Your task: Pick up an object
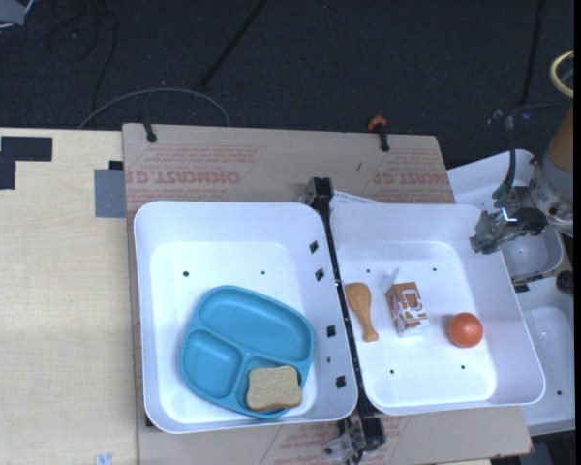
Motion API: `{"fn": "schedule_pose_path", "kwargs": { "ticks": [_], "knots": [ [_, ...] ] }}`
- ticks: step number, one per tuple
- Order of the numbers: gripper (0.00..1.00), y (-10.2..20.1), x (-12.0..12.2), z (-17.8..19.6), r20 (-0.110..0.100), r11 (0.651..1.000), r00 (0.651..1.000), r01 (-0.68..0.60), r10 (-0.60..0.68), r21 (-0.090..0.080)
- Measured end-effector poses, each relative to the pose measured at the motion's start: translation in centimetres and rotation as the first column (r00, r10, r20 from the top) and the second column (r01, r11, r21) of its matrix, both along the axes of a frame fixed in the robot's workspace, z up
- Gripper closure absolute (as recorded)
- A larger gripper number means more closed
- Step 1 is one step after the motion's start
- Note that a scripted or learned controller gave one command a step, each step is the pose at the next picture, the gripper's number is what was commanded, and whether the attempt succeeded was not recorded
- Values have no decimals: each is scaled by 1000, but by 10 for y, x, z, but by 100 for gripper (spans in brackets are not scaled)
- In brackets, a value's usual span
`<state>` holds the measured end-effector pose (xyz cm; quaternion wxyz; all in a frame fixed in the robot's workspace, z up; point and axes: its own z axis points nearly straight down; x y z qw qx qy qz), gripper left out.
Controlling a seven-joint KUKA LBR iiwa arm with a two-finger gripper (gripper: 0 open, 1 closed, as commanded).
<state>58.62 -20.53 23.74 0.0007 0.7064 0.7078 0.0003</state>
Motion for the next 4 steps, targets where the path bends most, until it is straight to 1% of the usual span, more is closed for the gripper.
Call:
{"fn": "schedule_pose_path", "kwargs": {
  "ticks": [1,2,4],
  "knots": [
    [100,-1,0,53,1,1000,1000,0,0,0],
    [100,51,-24,44,-6,1000,1000,-2,2,3],
    [100,155,-45,43,-6,1000,1000,-2,2,3]
  ]
}}
